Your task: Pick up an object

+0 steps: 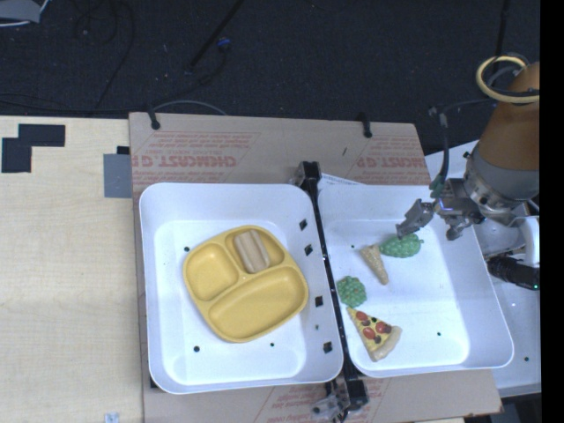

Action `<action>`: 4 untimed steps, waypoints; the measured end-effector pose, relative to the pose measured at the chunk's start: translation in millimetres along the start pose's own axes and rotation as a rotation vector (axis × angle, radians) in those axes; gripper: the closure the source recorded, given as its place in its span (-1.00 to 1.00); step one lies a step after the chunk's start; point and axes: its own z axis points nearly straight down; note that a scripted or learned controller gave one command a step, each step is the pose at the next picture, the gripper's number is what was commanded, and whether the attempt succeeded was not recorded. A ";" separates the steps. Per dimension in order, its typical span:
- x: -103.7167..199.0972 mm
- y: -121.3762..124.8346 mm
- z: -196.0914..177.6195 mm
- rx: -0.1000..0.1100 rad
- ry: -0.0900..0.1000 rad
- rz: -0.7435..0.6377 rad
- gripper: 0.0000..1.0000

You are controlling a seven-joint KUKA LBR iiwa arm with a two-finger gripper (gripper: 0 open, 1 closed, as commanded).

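My gripper (432, 226) hangs over the upper right part of the right bin (458, 324), fingers spread apart and open, nothing between them. Its left fingertip (409, 227) sits just above a green leafy toy (402, 247), and whether they touch is unclear. A beige wedge (376, 263) lies beside that green piece. Lower down are a small broccoli (351, 290) and a pizza slice (375, 331) with red toppings.
The left bin (167, 236) holds a yellow divided tray (238, 302) with a tan sausage-like piece (254, 252) in one compartment. A black divider (322, 263) runs between the bins. Cables and a grey arm body stand at the right.
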 end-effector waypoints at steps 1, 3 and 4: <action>-0.1 2.4 -6.9 -0.012 -0.002 -0.002 -1.00; 5.0 -6.2 101.6 -0.009 -0.001 0.000 -1.00; 5.7 -6.2 141.1 -0.011 -0.002 -0.001 -1.00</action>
